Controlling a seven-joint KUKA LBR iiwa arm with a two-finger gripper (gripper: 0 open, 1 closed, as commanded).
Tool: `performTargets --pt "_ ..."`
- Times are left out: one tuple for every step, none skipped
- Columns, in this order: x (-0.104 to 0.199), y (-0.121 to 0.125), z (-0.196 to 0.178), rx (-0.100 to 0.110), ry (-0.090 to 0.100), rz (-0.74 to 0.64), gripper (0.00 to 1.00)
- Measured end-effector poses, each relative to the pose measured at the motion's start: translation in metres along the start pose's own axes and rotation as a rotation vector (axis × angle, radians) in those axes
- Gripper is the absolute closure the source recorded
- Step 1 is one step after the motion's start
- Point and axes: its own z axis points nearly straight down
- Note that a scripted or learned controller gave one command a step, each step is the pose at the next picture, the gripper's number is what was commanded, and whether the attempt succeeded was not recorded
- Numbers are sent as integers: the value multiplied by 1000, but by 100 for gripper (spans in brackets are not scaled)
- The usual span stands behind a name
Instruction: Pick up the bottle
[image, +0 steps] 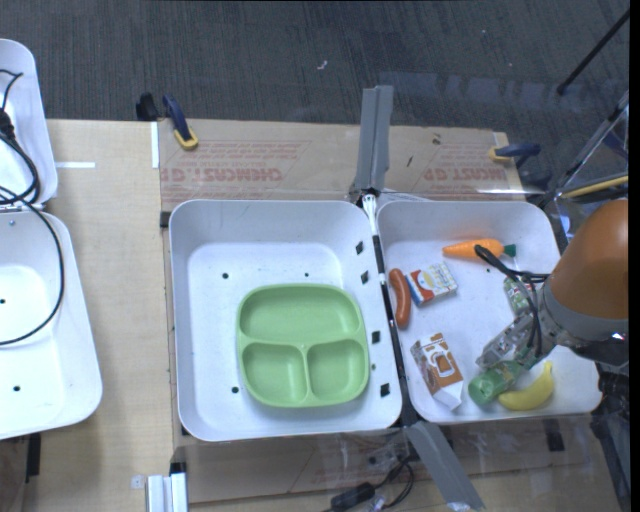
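The bench is tan board, and everything here is placed against the divider where the two white bins meet. Left of the divider lies the left bin, and in it, lower centre, a green three-part plate sits flat, close to the divider's left side. Right of the divider is the right bin.

The arm, grey with an orange band, comes over the right bin's far edge, well away from the divider. Its pincer is down near that bin's lower right; whether its fingers are spread or pressed together I cannot tell, since metal and clear plastic blur together there.

The bottle, green with a clear upper part, lies tilted under the pincer tip, well right of the divider, touching or nearly touching the pincer. A banana lies just beside the bottle, farther from the divider. A carrot lies near the bin's top. A sausage lies right beside the divider. Two small cartons lie between the sausage and the bottle.
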Motion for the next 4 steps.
performTargets --pt "-34 -28 8 0 -1 -540 100" --pt "10 7 9 0 2 -695 100" --pt "15 13 -64 0 -2 -485 100" --pt "15 13 -64 0 -1 -484 0"
